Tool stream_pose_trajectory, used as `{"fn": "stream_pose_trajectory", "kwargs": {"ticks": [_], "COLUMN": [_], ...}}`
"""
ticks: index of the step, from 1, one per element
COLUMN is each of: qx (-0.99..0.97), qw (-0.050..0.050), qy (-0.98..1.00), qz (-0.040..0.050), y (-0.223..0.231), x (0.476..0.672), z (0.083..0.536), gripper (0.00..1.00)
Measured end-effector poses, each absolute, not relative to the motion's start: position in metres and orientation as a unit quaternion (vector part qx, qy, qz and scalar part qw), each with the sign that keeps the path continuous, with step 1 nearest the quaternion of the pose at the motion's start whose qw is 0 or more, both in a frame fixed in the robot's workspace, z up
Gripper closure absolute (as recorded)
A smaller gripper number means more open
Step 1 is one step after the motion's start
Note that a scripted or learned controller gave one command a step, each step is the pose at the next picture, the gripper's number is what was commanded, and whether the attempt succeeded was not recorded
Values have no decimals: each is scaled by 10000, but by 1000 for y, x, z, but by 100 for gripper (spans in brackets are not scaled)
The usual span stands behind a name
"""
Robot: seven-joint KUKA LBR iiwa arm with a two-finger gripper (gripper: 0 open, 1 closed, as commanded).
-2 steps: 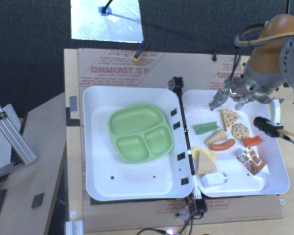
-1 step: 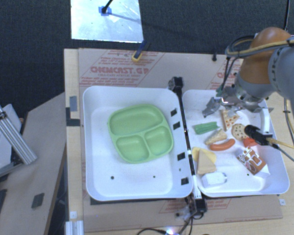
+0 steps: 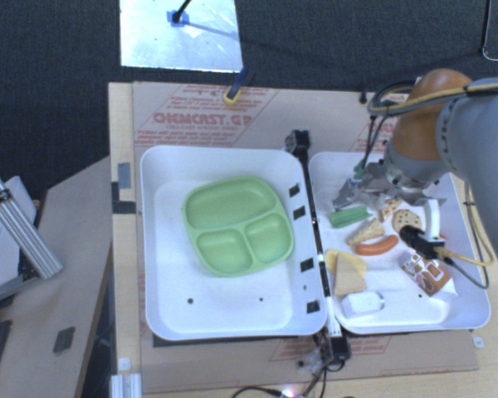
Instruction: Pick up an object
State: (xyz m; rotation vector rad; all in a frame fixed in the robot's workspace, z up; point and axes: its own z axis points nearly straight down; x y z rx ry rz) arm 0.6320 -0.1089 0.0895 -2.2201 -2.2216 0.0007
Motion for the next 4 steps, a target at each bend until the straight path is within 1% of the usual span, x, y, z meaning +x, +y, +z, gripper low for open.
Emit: {"fn": "stream_pose_trajectory", "kwargs": {"ticks": [1,2,3,4], "qx": [-7071,-7056,-7049,-7049], "qw": [-17,-17,-26,-13], "qy": [-7071,-7086,-7093,-7093], "qz": [-13,-15,-22,-12], "y": [-109,-104,-94,-93], "x": [633,638,641,642], "z": [103,148,203,226], "gripper": [100,100,100,100]}}
